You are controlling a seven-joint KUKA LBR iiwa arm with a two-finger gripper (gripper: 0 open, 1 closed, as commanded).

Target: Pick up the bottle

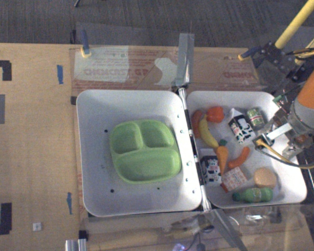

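The bottle (254, 194) is green with a yellow label and lies on its side at the front edge of the right bin (298, 190), beside a round tan bun (265, 178). My gripper (271, 138) hangs over the right side of that bin, well behind the bottle and apart from it. Above it, the arm's orange band (311, 94) enters from the right. Nothing shows in the gripper's hold.
The right bin also holds a black-and-white carton (240, 128), a can (255, 117), a red pepper (215, 114), a banana (206, 134), a carrot (222, 158), a second carton (211, 170) and a small box (234, 179). A green divided plate (145, 150) lies in the left bin (94, 114).
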